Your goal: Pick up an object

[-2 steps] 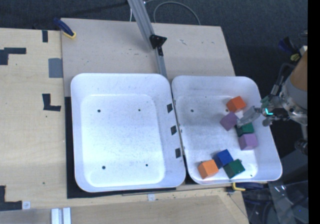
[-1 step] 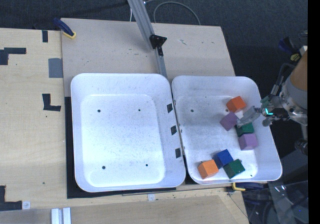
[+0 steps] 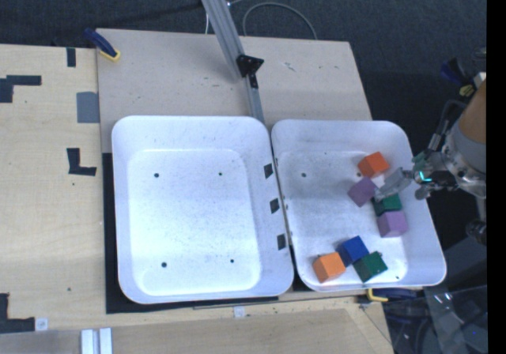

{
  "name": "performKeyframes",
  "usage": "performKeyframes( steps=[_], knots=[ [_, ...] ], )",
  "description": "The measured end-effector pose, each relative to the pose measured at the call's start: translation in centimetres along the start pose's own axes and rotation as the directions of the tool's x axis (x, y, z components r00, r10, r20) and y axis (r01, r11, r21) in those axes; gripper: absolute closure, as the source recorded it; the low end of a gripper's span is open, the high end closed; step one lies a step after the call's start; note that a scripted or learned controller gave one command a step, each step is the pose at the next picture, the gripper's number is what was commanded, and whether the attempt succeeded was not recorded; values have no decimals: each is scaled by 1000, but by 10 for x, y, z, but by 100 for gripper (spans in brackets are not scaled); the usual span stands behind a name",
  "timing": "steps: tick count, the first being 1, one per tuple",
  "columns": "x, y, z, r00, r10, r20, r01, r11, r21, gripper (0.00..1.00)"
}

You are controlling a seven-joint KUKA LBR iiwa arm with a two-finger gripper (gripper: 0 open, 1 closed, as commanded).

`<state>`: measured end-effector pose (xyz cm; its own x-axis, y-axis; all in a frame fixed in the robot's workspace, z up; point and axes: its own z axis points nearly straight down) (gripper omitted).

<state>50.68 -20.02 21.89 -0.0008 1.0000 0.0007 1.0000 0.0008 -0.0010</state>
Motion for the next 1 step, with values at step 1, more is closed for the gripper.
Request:
performKeyframes(
  steps=[1],
  knots=[
    [0,0,0,1000,0,0,0,1000,0,0]
  ],
)
